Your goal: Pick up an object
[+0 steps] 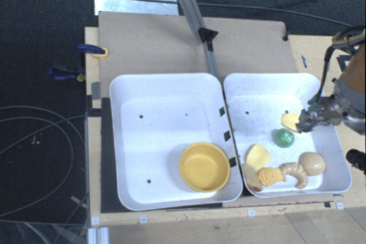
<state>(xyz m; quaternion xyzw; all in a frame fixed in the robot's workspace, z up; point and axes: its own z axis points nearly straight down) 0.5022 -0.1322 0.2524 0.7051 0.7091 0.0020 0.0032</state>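
Observation:
My gripper (305, 122) reaches in from the right, low over the right bin (269, 88) near its right wall. Its tip touches or sits just beside a small pale yellow piece (289, 121). A green ball (283, 137) lies just below and left of the tip. Further toward the front lie a yellow wedge (258, 155), a yellow corn cob (270, 176), a tan croissant (295, 172) and a beige round thing (312, 163).
The left bin (154, 100) holds a yellow bowl (204, 166) at its front right. A grey pole (191, 8) slants from the top down to the seam between the bins. Blue and yellow clamps (86, 60) sit at the bench's left edge.

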